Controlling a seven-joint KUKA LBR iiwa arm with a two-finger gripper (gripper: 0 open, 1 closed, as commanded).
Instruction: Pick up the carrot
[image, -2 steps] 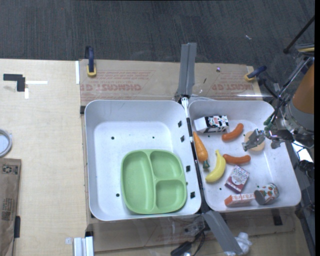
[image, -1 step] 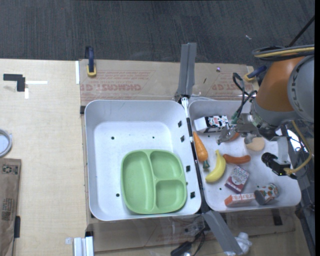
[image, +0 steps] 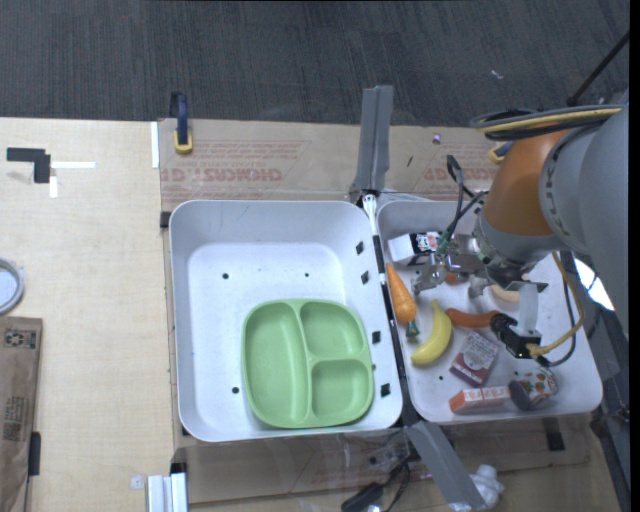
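Orange carrot (image: 401, 292) lies in the right bin (image: 575, 392) against its left wall, just above the banana (image: 433, 335). Gripper (image: 437, 272) hovers right beside it; can't tell the jaw gap.

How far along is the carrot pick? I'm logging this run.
Done: the arm is over the right bin, its claw low near the carrot. In hand: nothing visibly; the carrot lies by the bin's left wall, above the banana. Left: close on the carrot and lift it.
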